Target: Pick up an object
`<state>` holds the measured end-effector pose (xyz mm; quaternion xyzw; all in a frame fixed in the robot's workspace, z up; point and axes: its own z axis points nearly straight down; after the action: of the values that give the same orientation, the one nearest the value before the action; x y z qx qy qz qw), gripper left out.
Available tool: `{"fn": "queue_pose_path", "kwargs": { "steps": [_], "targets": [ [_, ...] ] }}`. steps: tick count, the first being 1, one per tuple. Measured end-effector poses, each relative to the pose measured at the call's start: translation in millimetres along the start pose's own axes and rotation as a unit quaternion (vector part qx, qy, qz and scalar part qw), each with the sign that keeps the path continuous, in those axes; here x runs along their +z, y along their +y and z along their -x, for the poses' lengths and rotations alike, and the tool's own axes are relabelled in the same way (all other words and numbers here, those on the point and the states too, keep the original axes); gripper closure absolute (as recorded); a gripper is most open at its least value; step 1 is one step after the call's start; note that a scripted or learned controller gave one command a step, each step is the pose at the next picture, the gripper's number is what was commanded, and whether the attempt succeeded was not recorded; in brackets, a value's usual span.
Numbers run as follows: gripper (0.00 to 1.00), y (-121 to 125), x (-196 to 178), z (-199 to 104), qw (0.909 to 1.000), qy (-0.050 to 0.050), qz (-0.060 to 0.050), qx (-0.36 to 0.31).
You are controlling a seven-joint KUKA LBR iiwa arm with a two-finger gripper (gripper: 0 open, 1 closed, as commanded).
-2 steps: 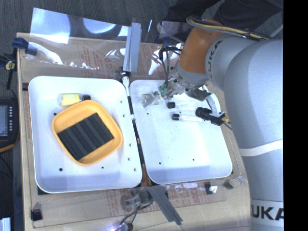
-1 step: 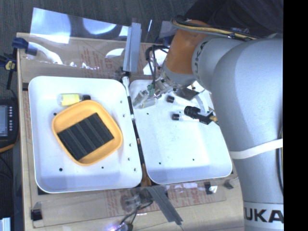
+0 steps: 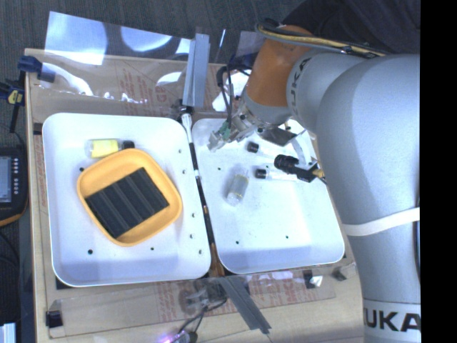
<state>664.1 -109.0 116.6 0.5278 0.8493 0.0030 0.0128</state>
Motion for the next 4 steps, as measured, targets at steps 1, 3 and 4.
{"fn": "queue_pose_path", "kwargs": {
  "steps": [1, 3, 4],
  "targets": [
    [1.0, -46, -67, 35, 0.9977, 0.009, -0.009, -0.066],
    [0.0, -29, 24, 42, 0.9945, 0.011, -0.01, -0.103],
    [0.0, -93, 24, 17, 0.9932, 0.011, -0.009, -0.116]
  ]
}}
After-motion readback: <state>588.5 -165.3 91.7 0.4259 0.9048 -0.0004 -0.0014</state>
